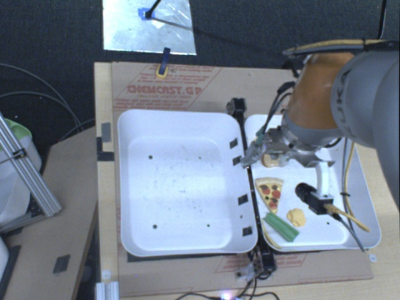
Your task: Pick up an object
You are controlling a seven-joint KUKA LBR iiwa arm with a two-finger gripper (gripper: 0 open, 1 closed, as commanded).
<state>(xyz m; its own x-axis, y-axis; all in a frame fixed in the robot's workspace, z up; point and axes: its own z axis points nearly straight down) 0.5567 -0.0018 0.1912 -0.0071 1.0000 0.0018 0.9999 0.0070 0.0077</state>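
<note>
Reaches with the grey arm (369, 99) from the right side of the bench (105, 192) over the right bin (359, 230), next to the left bin (134, 167). Covers the far part of the right bin with the wrist. Places the gripper (257, 150) low at the left wall of this bin, in the far half of that wall. Cannot tell how wide the jaws stand, nor if anything is between them. Shows a small tan object (270, 160) just beside the gripper, at the same wall; cannot tell if touching or apart. Shows a pizza slice (270, 192) flat along the left wall, nearer to the front edge. Shows a green block (281, 227) in the front-left corner, just beside the tip of the pizza slice, and a yellow piece (296, 217) near the front edge, close to the green block.
</note>
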